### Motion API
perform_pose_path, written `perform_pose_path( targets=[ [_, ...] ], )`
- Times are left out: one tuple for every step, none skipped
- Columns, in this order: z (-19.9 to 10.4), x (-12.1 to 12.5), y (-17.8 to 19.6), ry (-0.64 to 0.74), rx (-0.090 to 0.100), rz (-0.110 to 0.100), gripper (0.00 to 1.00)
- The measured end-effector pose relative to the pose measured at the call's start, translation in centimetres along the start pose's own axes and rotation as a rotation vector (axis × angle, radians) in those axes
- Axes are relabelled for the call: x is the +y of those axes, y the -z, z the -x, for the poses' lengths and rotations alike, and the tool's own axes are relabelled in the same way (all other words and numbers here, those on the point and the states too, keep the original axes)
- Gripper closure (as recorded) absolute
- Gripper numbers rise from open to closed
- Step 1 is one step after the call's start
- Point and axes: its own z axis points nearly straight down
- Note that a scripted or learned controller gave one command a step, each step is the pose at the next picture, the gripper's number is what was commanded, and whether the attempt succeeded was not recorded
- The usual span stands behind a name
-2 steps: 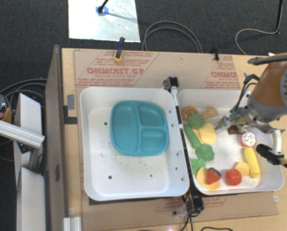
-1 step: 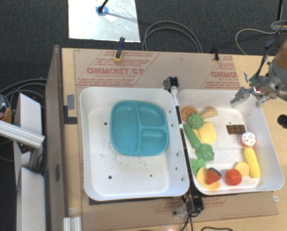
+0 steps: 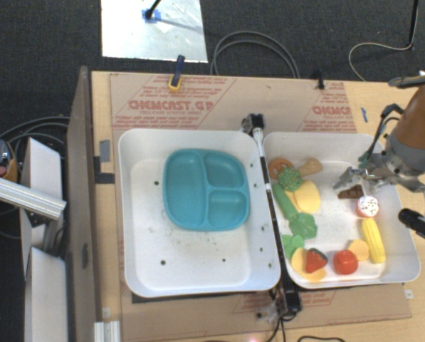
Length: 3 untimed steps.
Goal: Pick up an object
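A dark carpet (image 3: 34,41) covers the floor around the bench (image 3: 226,95), whose top is brown board printed with red lettering. A pale sheet (image 3: 155,20) lies on the carpet behind the bench. Cables (image 3: 258,45) loop over the floor near the bench's far edge. A white frame (image 3: 34,212) stands at the left. Light is even, without hard shadows.

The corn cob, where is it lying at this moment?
The corn cob lies in the right bin, near its right wall, just below the white dotted piece and right of the red tomato.
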Motion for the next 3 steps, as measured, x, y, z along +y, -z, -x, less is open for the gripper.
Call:
perform_pose_path(
  targets=[
    [-1.4, -0.2, -1.9, 0.005, -0.001, 0.007, 0.00],
    [0.0, 1.3, 2.3, 0.005, -0.004, 0.012, 0.00],
    [0.0, -3.4, 4.2, 0.000, -0.002, 0.007, 0.00]
  ],
)
